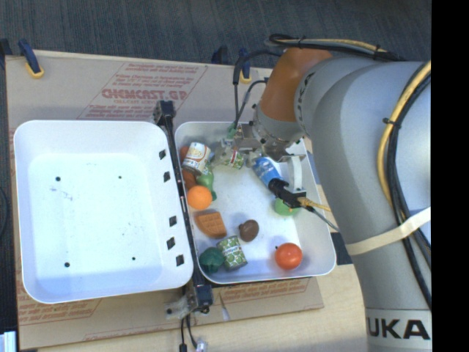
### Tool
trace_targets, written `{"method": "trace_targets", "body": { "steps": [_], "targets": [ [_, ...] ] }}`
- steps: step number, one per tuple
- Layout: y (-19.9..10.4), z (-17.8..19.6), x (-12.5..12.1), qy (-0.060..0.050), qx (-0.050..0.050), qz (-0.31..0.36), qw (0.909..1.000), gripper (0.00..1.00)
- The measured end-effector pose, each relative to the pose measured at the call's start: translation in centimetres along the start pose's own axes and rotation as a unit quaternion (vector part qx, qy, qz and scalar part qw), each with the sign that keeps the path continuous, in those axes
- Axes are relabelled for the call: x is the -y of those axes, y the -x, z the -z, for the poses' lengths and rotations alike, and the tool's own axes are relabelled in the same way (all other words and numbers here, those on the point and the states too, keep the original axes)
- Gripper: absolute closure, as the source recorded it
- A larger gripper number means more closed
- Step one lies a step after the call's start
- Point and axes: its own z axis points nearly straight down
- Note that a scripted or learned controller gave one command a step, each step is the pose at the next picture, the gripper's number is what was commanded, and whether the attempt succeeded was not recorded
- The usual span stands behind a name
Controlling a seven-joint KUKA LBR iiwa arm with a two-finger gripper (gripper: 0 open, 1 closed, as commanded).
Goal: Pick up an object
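Note:
My gripper hangs low over the far end of the right bin, under the orange-banded wrist. A small green-patterned item lies right at its tip; whether it is gripped I cannot tell. A blue bottle lies just right of the gripper. To its left stands a small can with a white and orange label, close to the bin's left wall.
Further down the right bin lie an orange ball, a tan bread-like piece, a brown lump, a green-patterned can, a dark green thing, a red tomato and a light green piece. The left bin adjoins.

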Motion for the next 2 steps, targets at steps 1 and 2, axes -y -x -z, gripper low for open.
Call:
{"method": "trace_targets", "body": {
  "steps": [1, 2],
  "targets": [
    [0.0, 0.9, 0.0, -0.002, 0.0, 0.003, 1.0, 1.0],
    [-7.1, 10.0, 5.7, -0.001, 0.0, 0.001, 1.0, 1.0]
  ]
}}
